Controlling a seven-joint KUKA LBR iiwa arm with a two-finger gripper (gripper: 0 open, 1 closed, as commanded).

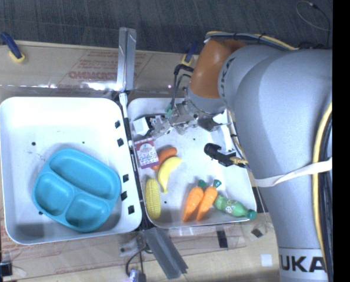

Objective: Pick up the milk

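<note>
One milk carton [146, 150] — label [147, 156] illegible, "UKA" on arm [280, 128]

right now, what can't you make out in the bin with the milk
- Right bin, camera view: its right side and far corner are covered by the arm.
- Milk carton: the print is too small to read.
- Gripper: blurred against the bin wall, so I cannot tell whether it touches the carton.
- Orange item beside the carton: too small and soft to identify.
</note>
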